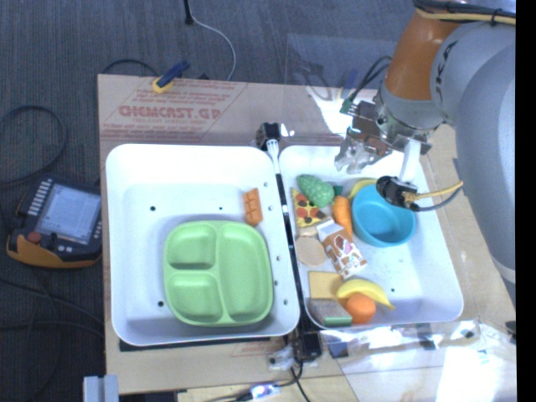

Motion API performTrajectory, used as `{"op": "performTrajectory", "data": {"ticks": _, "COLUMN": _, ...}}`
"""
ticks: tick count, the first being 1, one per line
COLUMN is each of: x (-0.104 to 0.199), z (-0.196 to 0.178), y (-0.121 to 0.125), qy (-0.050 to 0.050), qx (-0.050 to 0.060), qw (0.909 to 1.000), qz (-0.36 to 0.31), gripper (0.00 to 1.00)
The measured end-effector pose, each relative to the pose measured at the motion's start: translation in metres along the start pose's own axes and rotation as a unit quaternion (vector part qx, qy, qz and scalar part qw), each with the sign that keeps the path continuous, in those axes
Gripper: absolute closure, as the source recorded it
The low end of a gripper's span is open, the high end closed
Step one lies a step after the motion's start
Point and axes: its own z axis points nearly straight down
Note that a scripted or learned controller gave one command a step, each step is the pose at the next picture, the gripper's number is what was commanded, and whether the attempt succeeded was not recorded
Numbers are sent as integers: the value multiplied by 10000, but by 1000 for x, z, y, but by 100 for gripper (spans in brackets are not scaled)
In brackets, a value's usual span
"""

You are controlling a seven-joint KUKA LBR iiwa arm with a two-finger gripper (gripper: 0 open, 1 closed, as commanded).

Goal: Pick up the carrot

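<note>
Two white bins sit side by side on the bench. Left bin contains a green divided plate and a small orange block near its right wall. Right bin contains the carrot, lying between a green leafy toy and a blue bowl, touching the bowl's left rim. A banana and a small carton lie nearer the front. End effector hangs over the right bin's rear edge, apart from the carrot; nothing is visible between its fingers, and their opening cannot be determined.
</note>
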Motion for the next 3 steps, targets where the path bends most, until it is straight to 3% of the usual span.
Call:
{"op": "performTrajectory", "data": {"ticks": 1, "x": -7, "z": 7, "y": -2, "qy": -37, "qx": 72, "qw": 10000, "qz": 44, "gripper": 0}}
{"op": "performTrajectory", "data": {"ticks": 2, "x": -32, "z": 119, "y": -32, "qy": -24, "qx": 66, "qw": 9997, "qz": -236, "gripper": 0}}
{"op": "performTrajectory", "data": {"ticks": 3, "x": -32, "z": 110, "y": -31, "qy": -37, "qx": 67, "qw": 9997, "qz": -248, "gripper": 100}}
